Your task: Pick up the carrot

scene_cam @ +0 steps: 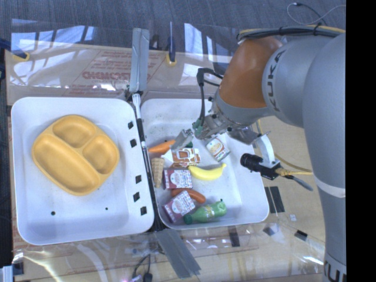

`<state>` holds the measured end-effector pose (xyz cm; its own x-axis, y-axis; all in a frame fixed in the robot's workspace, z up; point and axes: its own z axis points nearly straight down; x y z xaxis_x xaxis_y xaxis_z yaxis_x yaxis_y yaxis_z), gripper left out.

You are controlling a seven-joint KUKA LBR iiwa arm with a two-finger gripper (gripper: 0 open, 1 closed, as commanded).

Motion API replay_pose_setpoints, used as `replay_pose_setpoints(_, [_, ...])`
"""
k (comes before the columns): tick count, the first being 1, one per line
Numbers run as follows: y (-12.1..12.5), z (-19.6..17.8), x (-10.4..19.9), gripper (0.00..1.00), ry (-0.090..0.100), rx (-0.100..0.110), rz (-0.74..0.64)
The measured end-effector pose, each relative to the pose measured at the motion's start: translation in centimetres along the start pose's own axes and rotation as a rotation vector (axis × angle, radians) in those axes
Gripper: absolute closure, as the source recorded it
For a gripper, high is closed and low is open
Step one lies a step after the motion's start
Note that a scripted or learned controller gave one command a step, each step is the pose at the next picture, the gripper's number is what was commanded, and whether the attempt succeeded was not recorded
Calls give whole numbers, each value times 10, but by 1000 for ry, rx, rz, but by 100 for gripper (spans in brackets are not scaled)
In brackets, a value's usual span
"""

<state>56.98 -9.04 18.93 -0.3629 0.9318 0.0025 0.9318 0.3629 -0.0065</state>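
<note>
The carrot [160, 147], a small orange toy, lies at the left wall of the right bin [254, 200], pointing toward the divider. My gripper [192, 136] hangs just to the carrot's right, low over the bin. It is open, with nothing between its fingers, and one grey finger [181, 140] ends close to the carrot's thick end. The arm's orange band [249, 75] and grey body cover the bin's upper right part.
Below the carrot lie a waffle cone [157, 170], several ketchup packets [185, 155], a banana [207, 171], a red sausage [194, 195] and a green vegetable [205, 212]. A small packet [217, 149] sits beside the gripper. The left bin [35, 222] holds a yellow divided plate [75, 153].
</note>
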Motion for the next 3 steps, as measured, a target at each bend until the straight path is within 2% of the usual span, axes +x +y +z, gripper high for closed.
replay_pose_setpoints(1, [68,-143,58,0,-3,-4,-16])
replay_pose_setpoints(2, [-7,-34,60,0,-1,0,-234])
replay_pose_setpoints(3, [-82,0,-7,0,0,-2,-34])
